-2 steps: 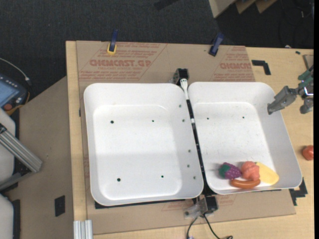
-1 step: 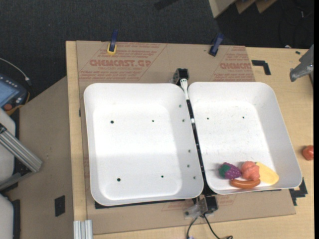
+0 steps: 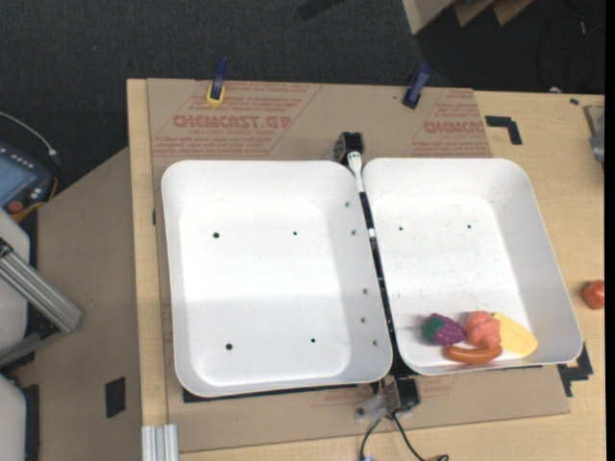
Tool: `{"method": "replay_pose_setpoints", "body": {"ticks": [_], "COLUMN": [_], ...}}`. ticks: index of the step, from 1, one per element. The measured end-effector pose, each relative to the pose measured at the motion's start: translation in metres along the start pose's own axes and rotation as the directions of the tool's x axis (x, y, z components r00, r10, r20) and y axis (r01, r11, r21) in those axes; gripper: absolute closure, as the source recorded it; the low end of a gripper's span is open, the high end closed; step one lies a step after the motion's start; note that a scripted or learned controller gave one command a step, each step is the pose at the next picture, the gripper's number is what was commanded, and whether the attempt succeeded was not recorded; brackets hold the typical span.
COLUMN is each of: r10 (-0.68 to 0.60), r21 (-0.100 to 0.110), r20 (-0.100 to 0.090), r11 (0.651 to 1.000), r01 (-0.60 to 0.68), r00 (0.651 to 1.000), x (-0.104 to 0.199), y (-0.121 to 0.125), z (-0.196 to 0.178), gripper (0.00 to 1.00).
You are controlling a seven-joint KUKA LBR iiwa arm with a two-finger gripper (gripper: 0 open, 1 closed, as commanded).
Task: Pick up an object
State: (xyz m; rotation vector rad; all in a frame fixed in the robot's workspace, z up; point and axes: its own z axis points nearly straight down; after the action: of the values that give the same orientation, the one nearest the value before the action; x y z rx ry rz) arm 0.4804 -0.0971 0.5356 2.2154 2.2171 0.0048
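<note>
- 2 white bins side by side on the bench (image 3: 288, 113), left bin (image 3: 259, 277) and right bin (image 3: 461, 248) touching along a dark seam.
- toys cluster in the right bin's near corner: purple grapes (image 3: 444, 329), an orange-red lump (image 3: 483, 327) just beside them, a yellow piece (image 3: 517, 337) at the rim.
- a red-orange sausage (image 3: 473, 354) lies in front, touching the lump.
- a small orange object (image 3: 593, 295) sits on the bench, outside the right bin.
- jaws: cannot tell.
</note>
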Motion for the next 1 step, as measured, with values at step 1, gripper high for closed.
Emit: {"method": "replay_pose_setpoints", "body": {"ticks": [1], "r10": [-0.006], "r21": [0.017], "r20": [-0.005], "r11": [1.0], "r01": [0.006], "r00": [1.0], "x": [0.0591], "y": [0.0083], "z": [0.0841], "gripper": [1.0]}}
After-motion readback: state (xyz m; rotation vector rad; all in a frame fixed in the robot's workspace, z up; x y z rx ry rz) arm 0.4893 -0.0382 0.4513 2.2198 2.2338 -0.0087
